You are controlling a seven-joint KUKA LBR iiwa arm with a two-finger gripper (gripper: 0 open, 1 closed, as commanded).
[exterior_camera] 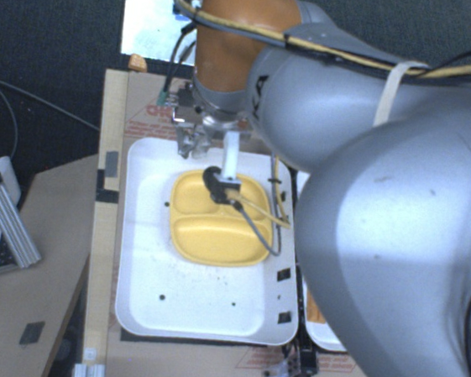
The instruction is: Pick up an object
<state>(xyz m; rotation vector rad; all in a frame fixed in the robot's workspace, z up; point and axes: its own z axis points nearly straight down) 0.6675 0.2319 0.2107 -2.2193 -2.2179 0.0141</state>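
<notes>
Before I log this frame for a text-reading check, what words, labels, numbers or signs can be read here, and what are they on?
No text here can be read.
Red print on the cardboard sheet under the white bin: too blurred to read.
Red print on the same cardboard's front edge, below the bin: too blurred.
Yellow divided tray: no marking visible.
Arm's orange band: no marking visible.

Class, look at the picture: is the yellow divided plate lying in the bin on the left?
Yes: the yellow plate lies flat inside the left white bin.
</notes>
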